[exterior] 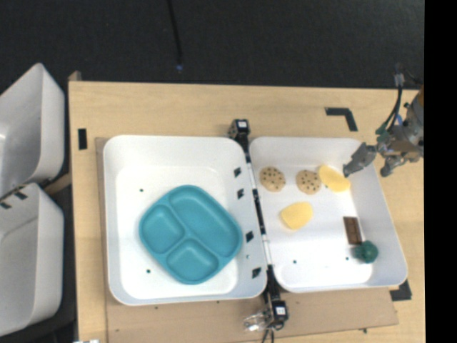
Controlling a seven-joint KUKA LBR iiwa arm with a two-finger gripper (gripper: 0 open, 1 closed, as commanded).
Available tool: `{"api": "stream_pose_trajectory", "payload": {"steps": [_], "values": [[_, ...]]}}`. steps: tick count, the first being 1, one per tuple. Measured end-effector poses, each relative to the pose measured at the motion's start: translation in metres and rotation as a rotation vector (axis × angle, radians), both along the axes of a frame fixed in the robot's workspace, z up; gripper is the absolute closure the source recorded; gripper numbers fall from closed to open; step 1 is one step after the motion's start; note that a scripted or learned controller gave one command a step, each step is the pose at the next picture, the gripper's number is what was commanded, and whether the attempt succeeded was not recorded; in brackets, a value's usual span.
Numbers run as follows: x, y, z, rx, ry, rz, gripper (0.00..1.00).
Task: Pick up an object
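The right bin (314, 274) holds two round cookies (272, 179) (308, 182), a yellow piece (334, 179) near its far right corner, a second yellow piece (296, 215) in the middle, a small brown bar (352, 229) and a dark green ball (366, 251) by the right wall. My gripper (373, 163) hangs over the bin's far right corner, just right of the upper yellow piece. Its fingers are spread open with nothing between them.
The left bin (121, 191) carries a teal divided plate (189, 233) lying flat. A ridge with black clips (251, 191) separates the two bins. Bare wooden bench (178, 109) surrounds them, and white containers (25, 127) stand at the far left.
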State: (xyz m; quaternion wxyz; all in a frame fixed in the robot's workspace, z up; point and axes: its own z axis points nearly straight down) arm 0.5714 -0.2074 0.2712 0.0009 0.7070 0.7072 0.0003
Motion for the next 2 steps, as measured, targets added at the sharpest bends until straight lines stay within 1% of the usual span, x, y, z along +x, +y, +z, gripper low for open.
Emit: {"api": "stream_pose_trajectory", "payload": {"steps": [1,2], "values": [[0.003,0.008,-0.048,0.0,0.004,0.002,0.0],[0.003,0.007,-0.09,-0.001,0.004,0.0,0.0]]}}
